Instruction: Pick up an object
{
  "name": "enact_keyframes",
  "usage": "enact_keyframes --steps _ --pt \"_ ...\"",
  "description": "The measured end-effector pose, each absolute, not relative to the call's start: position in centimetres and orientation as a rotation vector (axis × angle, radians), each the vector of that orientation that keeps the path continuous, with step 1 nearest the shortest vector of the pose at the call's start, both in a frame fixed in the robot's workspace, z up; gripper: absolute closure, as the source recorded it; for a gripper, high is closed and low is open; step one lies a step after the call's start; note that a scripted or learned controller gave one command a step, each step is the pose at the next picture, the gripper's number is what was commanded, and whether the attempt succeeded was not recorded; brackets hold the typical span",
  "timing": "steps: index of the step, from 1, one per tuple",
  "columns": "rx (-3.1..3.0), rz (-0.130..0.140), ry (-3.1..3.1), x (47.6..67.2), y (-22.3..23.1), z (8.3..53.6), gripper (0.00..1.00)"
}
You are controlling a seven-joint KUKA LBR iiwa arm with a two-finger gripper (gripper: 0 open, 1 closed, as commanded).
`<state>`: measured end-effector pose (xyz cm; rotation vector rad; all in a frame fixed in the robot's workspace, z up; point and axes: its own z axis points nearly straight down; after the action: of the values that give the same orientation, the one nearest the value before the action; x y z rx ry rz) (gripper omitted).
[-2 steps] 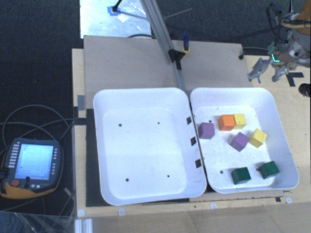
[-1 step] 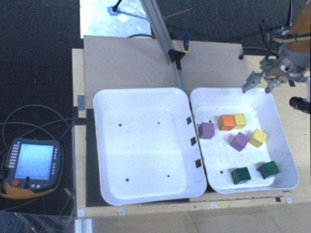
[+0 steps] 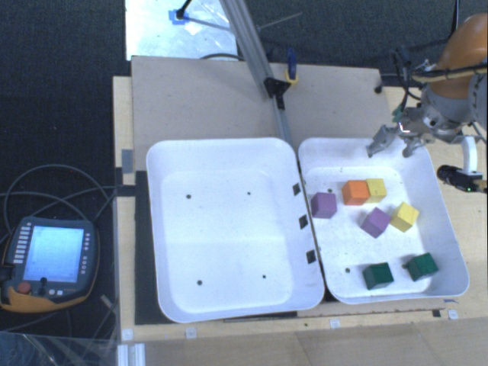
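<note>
**Claw poised over the right bin, nothing picked yet**

Dark carpet surrounds your bench point(image 3: 229, 105), where two shallow white bins sit side by side. All the blocks lie in the right bin point(image 3: 450, 258): an orange block point(image 3: 355, 193) touching a yellow block point(image 3: 376, 188), a purple block point(image 3: 324, 204) near the divider, a second purple block point(image 3: 375, 222) just beside a second yellow block point(image 3: 405, 216), and two green blocks point(image 3: 377, 274) point(image 3: 421, 266) near the front wall. The left bin point(image 3: 229, 227) holds none.

Your claw point(image 3: 395, 145) hangs above the right bin's far edge, fingers spread and released, with nothing between them. I judge you're in the approach step. Next you'd choose a target, probably one that stands apart, then centre over it, descend and close.
</note>
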<state>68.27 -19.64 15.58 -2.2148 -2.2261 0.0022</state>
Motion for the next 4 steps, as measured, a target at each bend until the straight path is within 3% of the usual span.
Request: enact_keyframes --steps 1,2,4 --pt "-2.217 0.004 -2.223 67.7 -20.1 9.7 0.0" --pt "-2.219 -0.003 -2.233 68.0 -20.2 11.3 1.0" --pt "-2.224 -0.007 -2.231 67.8 -20.7 22.3 1.0"
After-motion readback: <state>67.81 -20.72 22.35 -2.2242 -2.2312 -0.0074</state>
